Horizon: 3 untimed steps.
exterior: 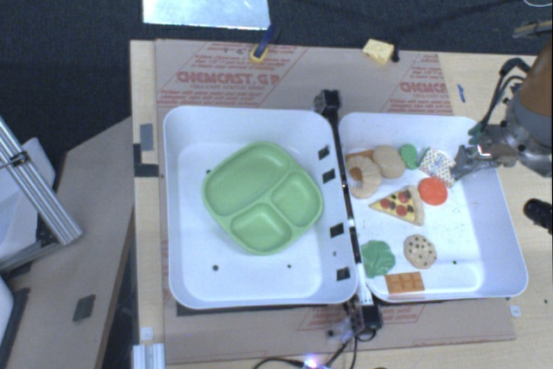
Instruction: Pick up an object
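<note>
Though the gripper (460,166) hovers just right of the tomato slice (433,191), its grip state is unclear; that thin, stiff, light slice needs edge-pinching.

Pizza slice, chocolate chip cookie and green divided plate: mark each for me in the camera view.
Pizza slice (399,205): camera view, right bin, on its topped middle.
Chocolate chip cookie (420,251): camera view, right bin, on its centre.
Green divided plate (262,197): camera view, left bin, on the ridge where its compartments meet.
</note>
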Available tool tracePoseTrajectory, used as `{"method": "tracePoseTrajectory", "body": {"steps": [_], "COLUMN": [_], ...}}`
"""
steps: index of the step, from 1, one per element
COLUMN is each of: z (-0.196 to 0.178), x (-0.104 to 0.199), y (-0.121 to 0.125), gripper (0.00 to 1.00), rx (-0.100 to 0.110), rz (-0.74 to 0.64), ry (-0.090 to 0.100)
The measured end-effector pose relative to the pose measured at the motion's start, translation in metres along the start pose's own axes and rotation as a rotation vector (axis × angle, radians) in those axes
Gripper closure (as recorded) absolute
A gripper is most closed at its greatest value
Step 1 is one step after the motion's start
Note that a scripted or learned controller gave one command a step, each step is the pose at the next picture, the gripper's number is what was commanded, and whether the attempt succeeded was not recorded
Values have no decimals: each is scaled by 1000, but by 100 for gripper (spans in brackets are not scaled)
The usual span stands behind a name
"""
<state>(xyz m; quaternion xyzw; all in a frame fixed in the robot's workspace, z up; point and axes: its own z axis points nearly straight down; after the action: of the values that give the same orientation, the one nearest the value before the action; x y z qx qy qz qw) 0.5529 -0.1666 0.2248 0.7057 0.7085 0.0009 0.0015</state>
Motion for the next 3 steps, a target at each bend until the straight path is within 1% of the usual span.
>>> {"method": "tracePoseTrajectory", "body": {"steps": [1, 2, 3], "z": [-11, 4, -5], "x": [56, 111, 161], "y": [-2, -6, -17], "gripper": [100, 100, 100], "rx": [1, 3, 2], "rz": [-6, -6, -6], "ry": [3, 4, 4]}}
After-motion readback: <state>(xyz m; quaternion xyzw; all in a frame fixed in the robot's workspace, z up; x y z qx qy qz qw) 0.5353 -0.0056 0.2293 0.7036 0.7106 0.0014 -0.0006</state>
